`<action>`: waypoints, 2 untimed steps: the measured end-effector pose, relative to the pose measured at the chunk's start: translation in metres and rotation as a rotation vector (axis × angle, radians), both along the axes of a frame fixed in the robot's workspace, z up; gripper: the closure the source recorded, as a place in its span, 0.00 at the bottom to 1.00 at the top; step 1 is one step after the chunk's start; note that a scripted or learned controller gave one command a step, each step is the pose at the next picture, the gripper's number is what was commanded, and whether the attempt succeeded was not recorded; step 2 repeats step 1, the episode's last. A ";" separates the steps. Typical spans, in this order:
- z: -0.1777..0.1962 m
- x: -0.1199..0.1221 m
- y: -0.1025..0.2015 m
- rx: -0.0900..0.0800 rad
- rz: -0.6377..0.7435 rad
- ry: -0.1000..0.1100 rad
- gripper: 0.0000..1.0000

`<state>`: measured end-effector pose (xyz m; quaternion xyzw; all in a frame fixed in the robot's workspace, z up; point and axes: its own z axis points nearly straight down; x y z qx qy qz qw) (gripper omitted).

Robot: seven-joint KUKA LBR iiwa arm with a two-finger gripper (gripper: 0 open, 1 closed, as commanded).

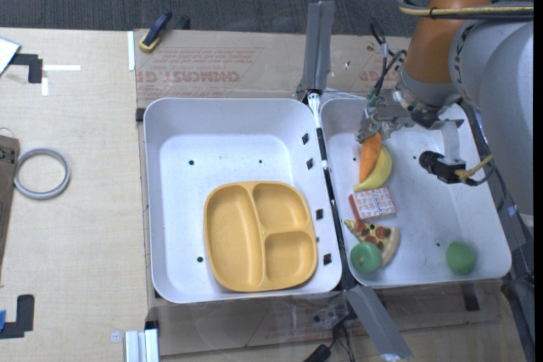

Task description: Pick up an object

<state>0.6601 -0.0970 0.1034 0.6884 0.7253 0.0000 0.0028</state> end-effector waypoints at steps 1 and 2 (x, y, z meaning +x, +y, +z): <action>0.107 -0.012 0.058 0.002 0.122 0.003 1.00; 0.107 -0.012 0.058 0.002 0.122 0.003 1.00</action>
